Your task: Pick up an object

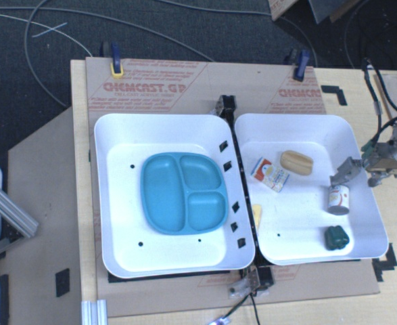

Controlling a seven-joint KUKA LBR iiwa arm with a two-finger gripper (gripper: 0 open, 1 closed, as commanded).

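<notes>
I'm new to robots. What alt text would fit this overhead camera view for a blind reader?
The robot's hand hovers at the right bin's edge, above a small can. That bin also holds a bread roll, a carton and a green object; the left bin holds a blue divided plate.

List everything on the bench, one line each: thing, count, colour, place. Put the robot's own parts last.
Bins: 2, white, side by side on the bench.
Divided plate: 1, light blue, middle of the left bin.
Bread roll: 1, tan, upper middle of the right bin.
Small carton: 1, white with red and yellow print, right bin, just left of the roll.
Small can: 1, white with a red mark, right side of the right bin.
Green object: 1, dark green, lower right corner of the right bin.
Yellow piece: 1, yellow, at the right bin's left wall.
Clamps: 2, blue and yellow, back edge of the board.
Gripper: 1, grey, at the right bin's right rim, above the can.
</notes>
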